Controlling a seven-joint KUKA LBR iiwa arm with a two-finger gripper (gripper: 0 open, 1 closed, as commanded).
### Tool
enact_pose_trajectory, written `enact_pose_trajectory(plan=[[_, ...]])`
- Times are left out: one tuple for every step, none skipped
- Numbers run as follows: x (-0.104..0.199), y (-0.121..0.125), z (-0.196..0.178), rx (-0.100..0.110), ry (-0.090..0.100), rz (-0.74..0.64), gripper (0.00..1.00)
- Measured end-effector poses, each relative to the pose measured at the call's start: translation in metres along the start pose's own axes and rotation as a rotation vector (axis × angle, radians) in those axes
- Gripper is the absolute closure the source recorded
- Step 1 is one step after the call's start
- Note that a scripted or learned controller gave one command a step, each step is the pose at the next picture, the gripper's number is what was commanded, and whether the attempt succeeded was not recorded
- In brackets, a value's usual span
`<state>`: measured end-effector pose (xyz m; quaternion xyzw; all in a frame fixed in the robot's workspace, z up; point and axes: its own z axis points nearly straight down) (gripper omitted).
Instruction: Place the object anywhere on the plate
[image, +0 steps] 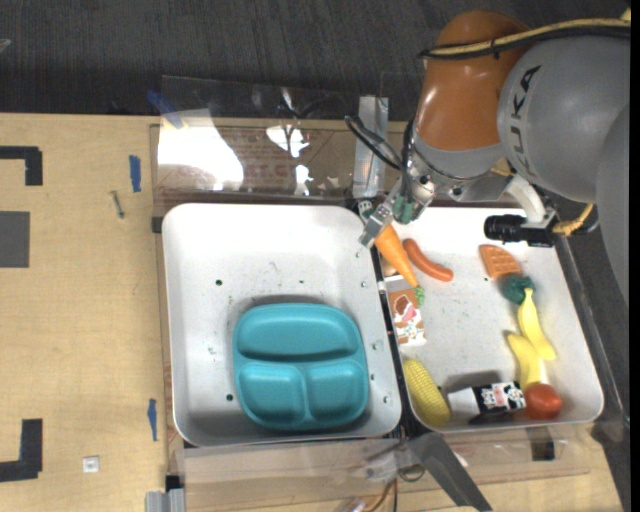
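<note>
A teal plate (298, 365) with three compartments lies in the left bin (200, 260), toward its front. An orange carrot (397, 256) hangs at a slant over the divider between the two bins, thick end up. My gripper (379, 222) is at that thick end, with its fingers shut on the carrot. The carrot is up and to the right of the plate, well apart from it.
The right bin (585, 385) holds a red sausage (430, 264), a small printed carton (405, 318), corn (427, 392), a black-and-white cow-patterned carton (492, 398), a tomato (543, 400), a banana (530, 340), a green item (517, 290) and an orange wedge (500, 260).
</note>
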<state>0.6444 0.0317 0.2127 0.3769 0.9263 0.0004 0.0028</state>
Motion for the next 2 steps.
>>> enact_pose_trajectory(plan=[[0.1071, -0.0151, 0.0286, 0.003, 0.007, -0.013, 1.0], [0.1051, -0.0161, 0.0277, 0.002, 0.005, -0.01, 0.0]])
